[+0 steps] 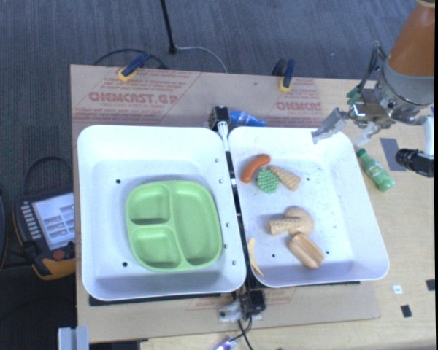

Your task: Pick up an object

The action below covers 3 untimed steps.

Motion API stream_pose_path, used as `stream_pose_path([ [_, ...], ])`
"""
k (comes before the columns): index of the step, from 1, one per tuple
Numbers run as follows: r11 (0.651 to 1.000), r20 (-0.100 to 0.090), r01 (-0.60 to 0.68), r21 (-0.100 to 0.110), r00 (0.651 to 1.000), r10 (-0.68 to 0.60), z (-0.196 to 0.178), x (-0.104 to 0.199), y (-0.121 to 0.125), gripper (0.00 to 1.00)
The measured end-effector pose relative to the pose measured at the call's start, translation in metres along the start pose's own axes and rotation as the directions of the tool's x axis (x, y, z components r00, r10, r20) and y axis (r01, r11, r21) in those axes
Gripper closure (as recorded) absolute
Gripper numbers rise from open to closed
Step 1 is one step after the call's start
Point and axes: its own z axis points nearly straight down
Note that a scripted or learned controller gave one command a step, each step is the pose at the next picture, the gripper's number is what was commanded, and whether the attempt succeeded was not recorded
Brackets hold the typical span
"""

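The claw hovers with fingers spread and nothing between them at the upper right corner of the right white bin, which holds the orange plastic sausage at its upper left.

Your robot arm, seen from above

You can see a fat orange band on the arm, with a dark cap at its top edge and a grey ring below it. Under the ring sits a knot of shiny silver metal parts with small green bits on them. The gripper has thin grey metal fingers that look flat and pointed, like little blades, with bare silver edges.
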Motion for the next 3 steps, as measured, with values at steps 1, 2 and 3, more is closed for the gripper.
stream_pose_path([
  [1, 1.0, -0.002, -0.014, 0.005, 1.0, 0.014, 0.104, 0.071, 0.011, 0.0],
  [2, 0.999, 0.0, 0.034, -0.001, 0.999, -0.034, 0.164, 0.076, -0.007, 0.0],
  [3, 0.968, 0.005, 0.251, 0.001, 0.968, -0.251, 0.18, 0.076, 0.047, 0.0],
])
